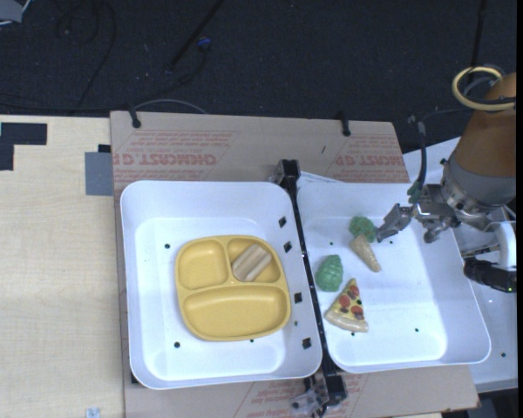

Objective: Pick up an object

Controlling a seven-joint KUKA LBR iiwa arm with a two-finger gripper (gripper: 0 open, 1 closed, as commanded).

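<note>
My gripper (415, 224) hangs over the upper right part of the right bin (453, 338), open, with nothing between its fingers. Its left finger (392, 225) ends just right of a small green-topped toy with a tan cone (364, 240). Lower left of that lie a green knobbly toy vegetable (329, 272) and a toy pizza slice (348, 306), both on the bin floor near the divider.
The left bin (148, 233) holds a yellow divided plate (231, 312) with a tan bread-like piece (251, 262) in its upper right compartment. A black clip rail (298, 259) runs between the bins. The arm's orange and grey wrist (488, 146) stands above the right bin's far right corner.
</note>
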